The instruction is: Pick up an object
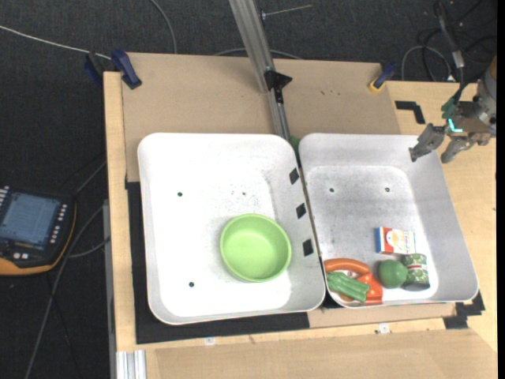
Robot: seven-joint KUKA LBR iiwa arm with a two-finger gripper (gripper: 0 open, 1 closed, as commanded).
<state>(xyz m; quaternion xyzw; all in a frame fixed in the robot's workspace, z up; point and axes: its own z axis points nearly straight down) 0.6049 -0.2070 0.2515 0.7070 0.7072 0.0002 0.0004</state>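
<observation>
1. White bins sit side by side; the gripper (pixel 436 148) is seen at approx. 2 o'clock of the right bin (pixel 355 164), above its far rim, with the grey arm coming in from 3 o'clock.
2. Fingers (pixel 422 145) are spread apart, pointing down, and nothing is held between them.
3. Step in hand, as judged: approach/pre-grasp; no object has been picked yet.
4. Candidate objects are clustered at 5–6 o'clock of the right bin: a small white-and-red box (pixel 394 240), a green ball (pixel 390 273) just beside a dark can (pixel 416 271), and an orange-and-green vegetable toy (pixel 351 281) on the near wall.
5. A green bowl (pixel 255 248) lies apart in the left bin (pixel 197 172), at its 5 o'clock.
6. Next move, prob.: the gripper is to be carried toward 6–7 o'clock across the bare bin floor, then lowered over one item; the box looks the most isolated, w/ room on its far side.
7. Edges: the ball, can and veg toy are crowded against the near wall, so finger room is tight there and a neighbour could be knocked.
8. Open room: the right bin's centre and far half are bare, good for travel; the divider rim w/ black clips (pixel 301 210) at 9 o'clock is to be avoided.
</observation>
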